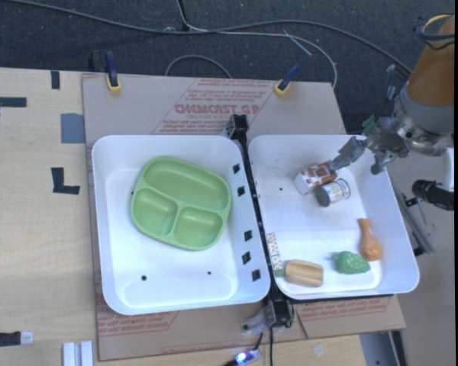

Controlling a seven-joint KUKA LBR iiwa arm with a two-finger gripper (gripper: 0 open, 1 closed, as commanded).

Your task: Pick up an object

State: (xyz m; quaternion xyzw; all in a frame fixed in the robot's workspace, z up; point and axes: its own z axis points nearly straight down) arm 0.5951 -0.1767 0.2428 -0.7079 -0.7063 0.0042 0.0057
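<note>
The right bin (290, 227) holds a brown and white carton (316, 177) with a small tin can (334, 193) lying against it. An orange carrot-like piece (369, 240), a green leafy lump (351, 262) and a tan bread-like block (303, 273) lie near the bin's front. My gripper (360, 160) hangs over the bin's back right corner, just right of the carton. It is open, with nothing between its fingers. One finger (346, 154) points down toward the carton.
A green divided plate (182, 203) lies in the left bin (114, 280). A black divider (249, 204) runs between the two bins. Clamps (111, 75) and cables sit beyond the back edge.
</note>
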